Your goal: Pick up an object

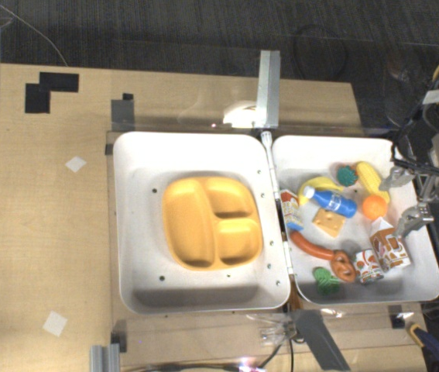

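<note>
The right bin [428, 281] holds several toy foods: a banana [367, 175], a blue bottle [334, 202], an orange ball [374, 206], a cheese square [329, 222], a red sausage [310, 244], a pretzel [342, 265], green pieces [328, 280] and two brown-and-white cartons [390, 250]. My gripper [406, 200] hangs over the bin's right side, just right of the orange ball. It is open, its two silver fingers [399, 178] spread apart with nothing between them.
The left bin [138, 277] carries a yellow divided tray [211, 222]. A metal post [269, 87] stands behind the wall shared by the bins. The arm and its cables crowd the right edge.
</note>
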{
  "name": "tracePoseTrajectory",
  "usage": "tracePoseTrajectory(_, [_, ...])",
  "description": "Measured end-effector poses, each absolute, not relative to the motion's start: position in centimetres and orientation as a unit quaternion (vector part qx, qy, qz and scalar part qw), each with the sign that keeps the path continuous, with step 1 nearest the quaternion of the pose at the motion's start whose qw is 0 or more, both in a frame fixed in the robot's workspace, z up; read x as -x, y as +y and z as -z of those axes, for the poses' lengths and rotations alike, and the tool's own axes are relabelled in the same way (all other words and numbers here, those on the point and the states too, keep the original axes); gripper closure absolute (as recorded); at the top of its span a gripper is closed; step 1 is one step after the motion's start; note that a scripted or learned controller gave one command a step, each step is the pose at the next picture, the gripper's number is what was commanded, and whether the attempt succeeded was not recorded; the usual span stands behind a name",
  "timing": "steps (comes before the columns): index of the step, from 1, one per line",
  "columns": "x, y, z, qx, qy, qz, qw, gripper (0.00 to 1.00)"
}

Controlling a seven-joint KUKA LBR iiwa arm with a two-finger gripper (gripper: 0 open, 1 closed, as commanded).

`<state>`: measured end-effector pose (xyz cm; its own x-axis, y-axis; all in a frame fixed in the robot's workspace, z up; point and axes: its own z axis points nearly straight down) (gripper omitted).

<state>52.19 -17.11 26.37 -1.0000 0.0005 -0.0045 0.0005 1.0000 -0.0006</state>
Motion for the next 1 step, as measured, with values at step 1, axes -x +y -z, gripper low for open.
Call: tracePoseTrajectory(1, [-55.3, -17.48, -11.27, -0.154, 0.988, 0.0002, 0.004, 0.0])
